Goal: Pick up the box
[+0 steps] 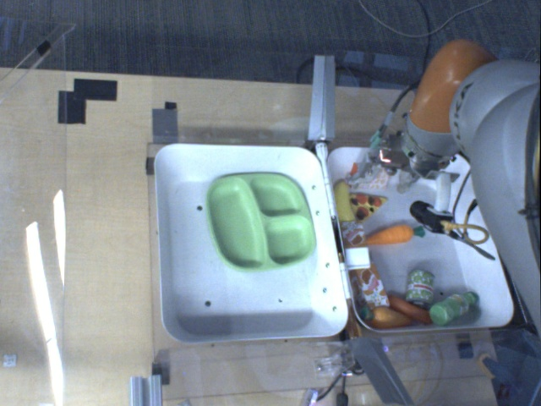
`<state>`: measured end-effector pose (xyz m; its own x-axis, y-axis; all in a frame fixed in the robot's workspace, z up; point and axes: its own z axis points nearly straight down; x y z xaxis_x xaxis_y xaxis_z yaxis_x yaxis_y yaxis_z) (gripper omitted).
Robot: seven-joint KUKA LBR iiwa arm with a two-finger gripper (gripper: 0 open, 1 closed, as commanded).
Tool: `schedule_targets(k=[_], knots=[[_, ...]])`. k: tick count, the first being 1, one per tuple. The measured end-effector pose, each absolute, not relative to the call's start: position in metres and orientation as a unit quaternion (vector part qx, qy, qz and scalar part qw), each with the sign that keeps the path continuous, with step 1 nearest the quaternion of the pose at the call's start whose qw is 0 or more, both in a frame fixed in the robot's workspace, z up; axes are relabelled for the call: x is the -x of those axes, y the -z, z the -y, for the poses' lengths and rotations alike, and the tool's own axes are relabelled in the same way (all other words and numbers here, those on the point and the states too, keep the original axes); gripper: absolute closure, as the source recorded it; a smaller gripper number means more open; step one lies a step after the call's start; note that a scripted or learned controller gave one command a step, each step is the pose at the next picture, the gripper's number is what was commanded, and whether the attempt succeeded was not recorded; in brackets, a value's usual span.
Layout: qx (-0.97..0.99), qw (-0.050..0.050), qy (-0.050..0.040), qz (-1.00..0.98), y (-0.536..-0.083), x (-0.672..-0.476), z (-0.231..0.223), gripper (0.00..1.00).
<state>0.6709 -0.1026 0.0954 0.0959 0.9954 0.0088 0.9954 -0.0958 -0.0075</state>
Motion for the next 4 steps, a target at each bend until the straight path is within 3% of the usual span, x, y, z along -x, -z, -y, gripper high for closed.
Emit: schedule_targets(k=[1,2,3,4], knots=[[0.738,0.006,0.0010,0.675,-0.107,-0.672,0.100,1.00],[0.739,0.008,-0.0025,0.674,-0.106,-0.670,0.103,0.00],[0.736,0.001,-0.0069,0.677,-0.092,-0.667,0.099,0.00],[0.734,0.001,-0.0020,0.679,-0.104,-0.670,0.094,1.00]])
